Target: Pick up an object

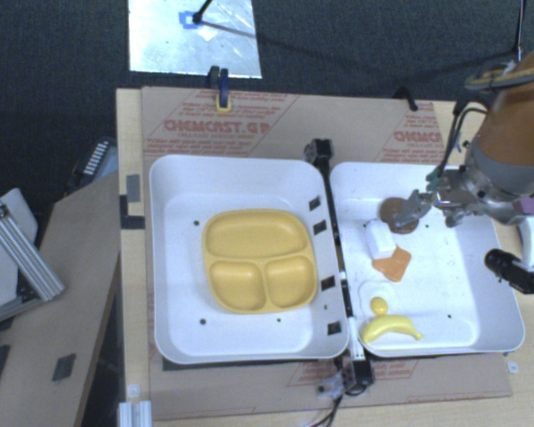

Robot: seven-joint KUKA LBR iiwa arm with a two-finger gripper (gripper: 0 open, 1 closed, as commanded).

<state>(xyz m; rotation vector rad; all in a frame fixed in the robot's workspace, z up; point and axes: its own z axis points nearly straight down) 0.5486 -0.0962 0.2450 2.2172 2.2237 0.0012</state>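
Observation:
The right bin [477,302] holds several small objects. A brown round piece [392,213] lies near its back left, with a white block [379,238] just in front of it and an orange wedge [393,263] below that. A yellow banana-shaped toy [392,328] with a small yellow ball [379,306] beside it lies near the front left corner. My gripper [416,207] reaches in from the right, low over the bin, with its tip right against the brown piece. I cannot tell whether the two touch.
A yellow divided plate [258,259] lies in the middle of the left bin [173,238]. The divider between the bins [331,238] carries black clips. The grey arm body [516,149] covers the right bin's back right corner. A black fitting [516,270] sits by its right rim.

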